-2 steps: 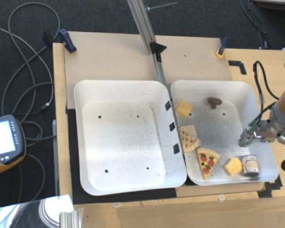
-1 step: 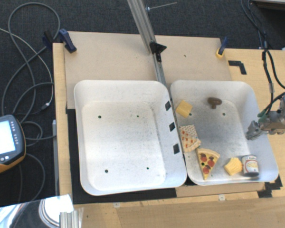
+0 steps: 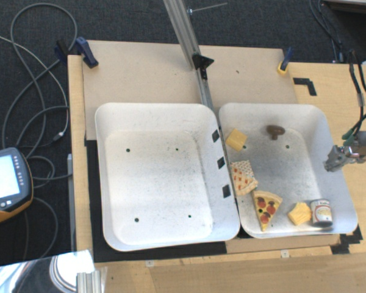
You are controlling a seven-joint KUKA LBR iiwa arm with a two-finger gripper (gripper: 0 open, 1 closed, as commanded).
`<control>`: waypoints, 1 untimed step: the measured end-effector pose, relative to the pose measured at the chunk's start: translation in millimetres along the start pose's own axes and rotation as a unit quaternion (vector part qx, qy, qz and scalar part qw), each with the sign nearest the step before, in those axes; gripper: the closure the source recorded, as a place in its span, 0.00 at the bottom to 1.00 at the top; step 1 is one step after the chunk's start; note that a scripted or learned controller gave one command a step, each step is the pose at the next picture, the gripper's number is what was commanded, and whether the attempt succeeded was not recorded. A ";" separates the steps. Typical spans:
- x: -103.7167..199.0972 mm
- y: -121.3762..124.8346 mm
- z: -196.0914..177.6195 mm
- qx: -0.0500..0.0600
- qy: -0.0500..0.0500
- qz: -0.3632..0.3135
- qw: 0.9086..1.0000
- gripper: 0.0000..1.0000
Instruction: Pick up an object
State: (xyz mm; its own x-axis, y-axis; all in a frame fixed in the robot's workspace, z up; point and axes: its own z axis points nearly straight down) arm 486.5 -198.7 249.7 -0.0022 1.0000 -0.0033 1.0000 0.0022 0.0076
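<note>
The right bin (image 3: 314,124) holds several toy foods. A yellow cheese block (image 3: 236,140) lies near its left wall, with a small brown piece (image 3: 275,130) further back. A checkered cracker (image 3: 244,176) and a pizza slice (image 3: 266,209) lie along the left side. At the front right, a yellow wedge (image 3: 300,213) sits beside a small can (image 3: 321,212). My gripper (image 3: 340,157) hangs at the bin's right rim, above and behind the can, apart from every object. Most of the arm lies beyond the view's right edge.
The left bin (image 3: 158,176) sits beside the right one, with black clips (image 3: 220,162) on the shared wall. A slanted metal pole (image 3: 183,29) rises from the back. Cables and a teach pendant (image 3: 6,185) lie off the bench at left.
</note>
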 end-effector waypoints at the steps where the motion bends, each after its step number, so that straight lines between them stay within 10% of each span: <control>1: 45.3 14.4 9.2 0.004 0.003 -0.002 1.000 1.00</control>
State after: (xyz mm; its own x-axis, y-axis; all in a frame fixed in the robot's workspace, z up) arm 500.8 -153.5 240.5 -0.0058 1.0000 0.0031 1.0000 0.0058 -0.0010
